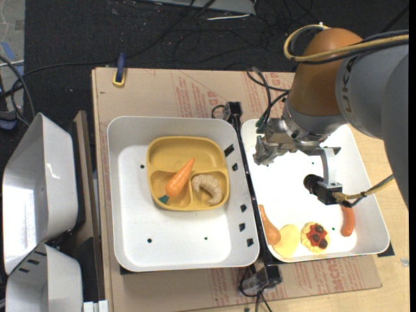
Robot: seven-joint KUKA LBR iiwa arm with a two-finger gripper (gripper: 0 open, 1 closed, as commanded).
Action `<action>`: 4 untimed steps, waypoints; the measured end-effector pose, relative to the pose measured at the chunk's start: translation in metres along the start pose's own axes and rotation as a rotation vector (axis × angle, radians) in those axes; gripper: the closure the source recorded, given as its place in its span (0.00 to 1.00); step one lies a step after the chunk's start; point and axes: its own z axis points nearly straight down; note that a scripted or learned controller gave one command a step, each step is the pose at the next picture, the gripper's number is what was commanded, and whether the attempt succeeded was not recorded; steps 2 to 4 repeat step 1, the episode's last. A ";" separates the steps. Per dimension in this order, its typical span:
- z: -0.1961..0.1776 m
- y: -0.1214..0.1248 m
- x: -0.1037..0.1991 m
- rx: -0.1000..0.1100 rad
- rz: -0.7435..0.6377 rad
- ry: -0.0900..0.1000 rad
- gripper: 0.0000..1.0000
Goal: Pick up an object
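Observation:
My gripper point(265, 153) hangs over the upper left part of the right bin point(370, 174), near the divider between the bins, with nothing visibly in it. Along that bin's front edge lie an orange carrot-like piece point(267, 222), a pale yellow piece point(290, 238), a small yellow tart with red and dark berries point(316, 236) and an orange-red sausage point(348, 221). In the left bin point(130, 194) a yellow divided plate point(162, 151) holds a carrot point(181, 177) and a pale curled shrimp point(209, 187).
A black fitting point(322, 188) on a bracket from the arm hangs over the middle of the right bin. The large grey and orange arm point(325, 77) covers that bin's back right. Cables run across the bench behind the bins.

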 end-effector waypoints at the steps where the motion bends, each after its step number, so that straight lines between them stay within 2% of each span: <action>1: -0.016 -0.003 0.057 -0.003 -0.002 0.002 1.00; 4: -0.016 -0.003 0.057 -0.003 -0.002 0.002 1.00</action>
